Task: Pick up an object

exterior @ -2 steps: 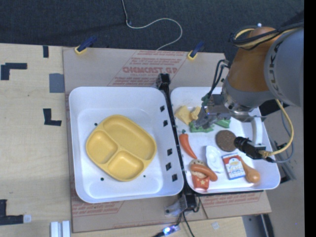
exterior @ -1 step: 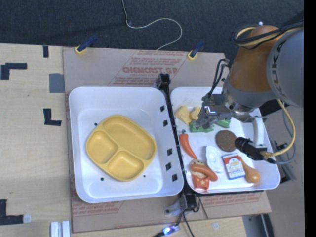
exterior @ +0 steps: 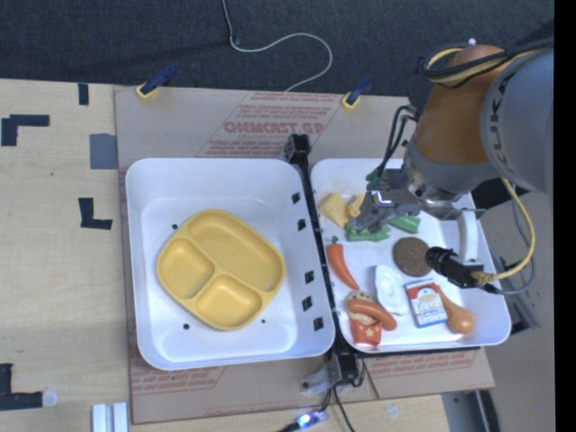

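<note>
Toy food items fill the right bin: nearest the camera lie a hot dog, a small carton and a carrot; farther back, a brown disc, then a green piece beside yellow cheese. The gripper hangs directly above the green piece. Finger state: cannot tell. Judged step: approach to grasp. The next move calls for a vertical descent onto that piece.
</note>
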You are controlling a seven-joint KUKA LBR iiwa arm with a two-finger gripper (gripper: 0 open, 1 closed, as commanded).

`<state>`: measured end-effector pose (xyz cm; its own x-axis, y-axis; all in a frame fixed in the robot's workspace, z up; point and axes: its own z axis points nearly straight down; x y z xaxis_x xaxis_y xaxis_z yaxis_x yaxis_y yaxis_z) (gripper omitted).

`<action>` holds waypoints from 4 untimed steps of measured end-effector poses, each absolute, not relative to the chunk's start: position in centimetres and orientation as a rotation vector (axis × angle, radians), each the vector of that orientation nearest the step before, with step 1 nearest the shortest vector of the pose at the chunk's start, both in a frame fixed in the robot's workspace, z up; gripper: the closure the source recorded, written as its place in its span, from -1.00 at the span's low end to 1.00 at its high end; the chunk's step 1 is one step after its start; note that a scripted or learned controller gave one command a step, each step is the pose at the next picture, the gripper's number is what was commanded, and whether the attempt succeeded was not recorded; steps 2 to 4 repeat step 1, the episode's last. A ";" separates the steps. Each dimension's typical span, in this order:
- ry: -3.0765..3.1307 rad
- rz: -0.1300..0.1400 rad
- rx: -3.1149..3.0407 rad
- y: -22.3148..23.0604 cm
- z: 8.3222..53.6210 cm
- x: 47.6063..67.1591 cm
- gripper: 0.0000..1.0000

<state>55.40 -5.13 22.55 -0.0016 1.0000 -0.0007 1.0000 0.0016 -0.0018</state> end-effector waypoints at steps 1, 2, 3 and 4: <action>-2.220 0.005 -2.220 -5.7 21.4 54.5 1.00; -2.220 0.005 -2.220 -5.7 21.4 54.5 1.00; -2.220 0.005 -2.220 -5.7 21.4 54.5 1.00; -2.220 0.005 -2.220 -5.7 21.4 54.5 1.00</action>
